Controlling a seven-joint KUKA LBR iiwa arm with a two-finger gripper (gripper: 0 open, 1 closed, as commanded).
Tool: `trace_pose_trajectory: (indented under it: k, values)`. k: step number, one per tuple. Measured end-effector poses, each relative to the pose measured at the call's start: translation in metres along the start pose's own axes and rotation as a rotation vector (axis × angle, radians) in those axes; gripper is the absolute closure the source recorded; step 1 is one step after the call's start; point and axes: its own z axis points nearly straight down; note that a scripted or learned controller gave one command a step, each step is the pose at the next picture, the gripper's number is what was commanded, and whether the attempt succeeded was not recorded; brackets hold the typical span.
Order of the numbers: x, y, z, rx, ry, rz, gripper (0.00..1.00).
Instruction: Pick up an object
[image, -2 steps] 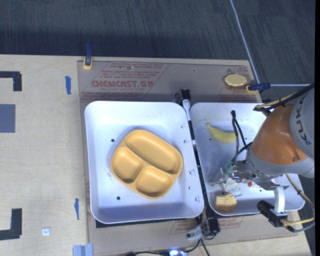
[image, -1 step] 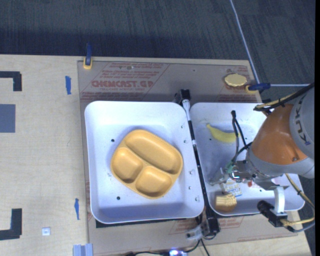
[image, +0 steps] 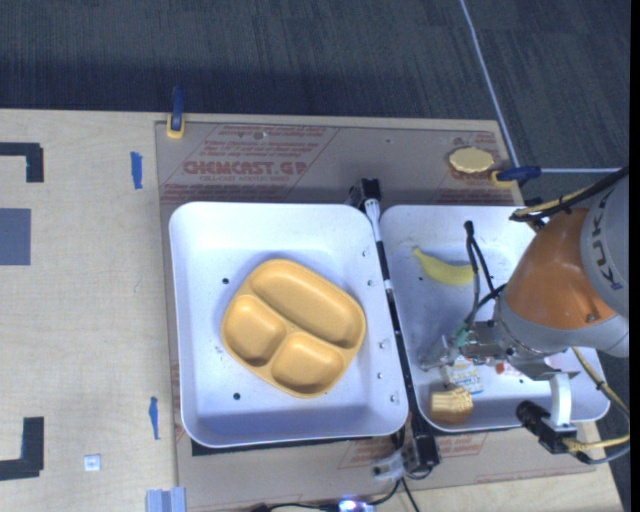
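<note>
Down low in the right bin (image: 428, 228), just above the floor: the gripper (image: 463, 347), on the end of the grey arm with the fat orange band (image: 556, 285). Too small and too tangled with wires to tell whether spread wide or squeezed tight. Nothing to see held in it.

Three things to pick from in that bin:
- A banana (image: 445, 267), up near the back wall, well apart from the gripper. Yellow, smooth, bent like a smile.
- A small packet (image: 463, 377), just below the gripper, maybe touching. White with little bits of colour, flat and crinkly-looking (hard to read from up here).
- A little tan lump (image: 451, 403), close by the front wall, just beside the packet. Bumpy and chunky, a bit like a piece of corn or bread.

Over in the left bin (image: 200, 250): a big yellow tray (image: 293, 326) with three dips in it. Shiny hard plastic, round at the corners, wide and far from the gripper.

Plenty that could go wrong from here:
- Might close on air, with the packet so flat against the white floor.
- Might push the packet sideways into the tan lump and knock both away.
- Might pinch only a corner of the packet and drop it on the way up.
- Might bump the front wall of the bin when going for the lump, so near the edge.
- Might catch a loose black wire (image: 474, 262) on the way to the banana.
</note>
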Motion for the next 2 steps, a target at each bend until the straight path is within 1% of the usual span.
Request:
trace_pose_trajectory:
  k: [2]
  values:
    - [-0.0013,0.0000,0.0000,-0.001,-0.002,0.002,0.00]
